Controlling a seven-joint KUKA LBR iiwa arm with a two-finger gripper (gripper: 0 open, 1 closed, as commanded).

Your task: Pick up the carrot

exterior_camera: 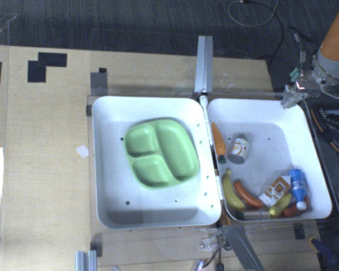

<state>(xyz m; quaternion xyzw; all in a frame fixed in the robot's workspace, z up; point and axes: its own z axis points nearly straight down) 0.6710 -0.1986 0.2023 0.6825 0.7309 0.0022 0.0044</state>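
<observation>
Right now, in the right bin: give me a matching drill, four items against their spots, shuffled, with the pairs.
Items:
1. carrot
2. can
3. blue bottle
4. green tray

Places:
A. middle of the left bin
B. against the right bin's left wall, upper part
C. right bin's lower right corner
D. just right of the carrot

Pairs: 1-B, 2-D, 3-C, 4-A

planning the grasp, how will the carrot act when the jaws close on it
The carrot looks like a smooth, tapered toy, so probably stiff and light, though it may slip toward its thin end. Being round, it could roll if nudged. It lies against the right bin's left wall, which probably leaves little room on that side.
</observation>
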